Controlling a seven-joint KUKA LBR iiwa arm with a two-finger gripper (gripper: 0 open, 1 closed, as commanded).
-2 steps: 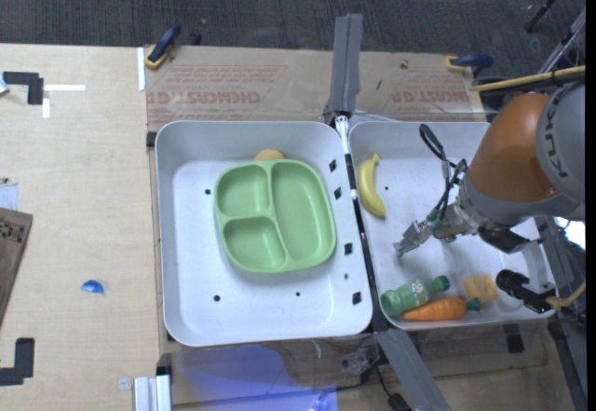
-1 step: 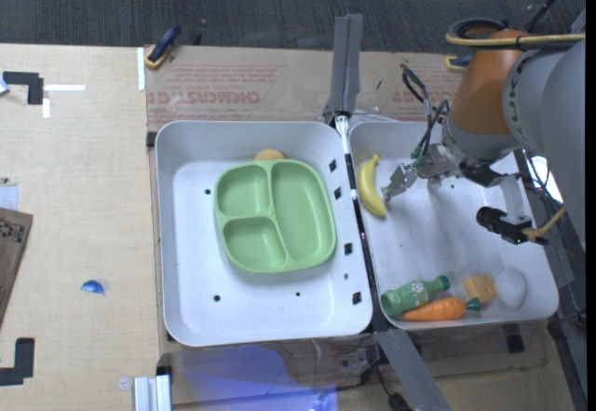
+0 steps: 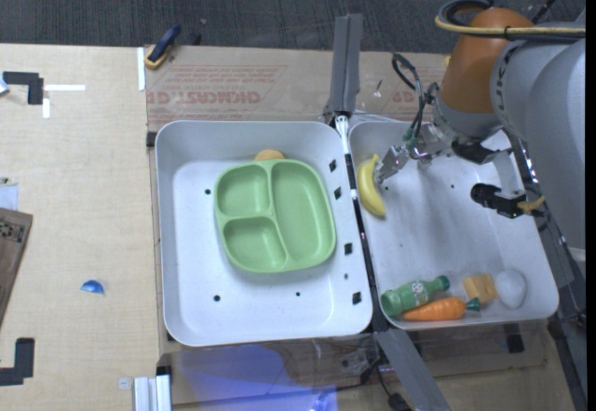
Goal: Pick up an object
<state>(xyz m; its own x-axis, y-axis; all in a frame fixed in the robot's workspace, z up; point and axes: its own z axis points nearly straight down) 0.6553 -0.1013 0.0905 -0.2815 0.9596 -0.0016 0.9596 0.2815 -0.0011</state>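
A yellow banana (image 3: 371,188) lies along the left wall of the right bin (image 3: 447,232). My gripper (image 3: 393,163) hangs low at the bin's far left, right beside the banana's upper end; nothing shows as held. At the near edge of the same bin lie a green bottle (image 3: 414,294), an orange carrot (image 3: 436,310), a tan block (image 3: 480,288) and a white ball (image 3: 509,286). The left bin (image 3: 169,241) holds a green divided plate (image 3: 275,213), with a small yellow-orange thing (image 3: 269,156) peeking out behind it.
The grey arm with its orange band (image 3: 480,64) comes in over the right bin's far right corner. A divider wall (image 3: 352,204) separates the bins. A small blue item (image 3: 91,287) lies on the bench at left.
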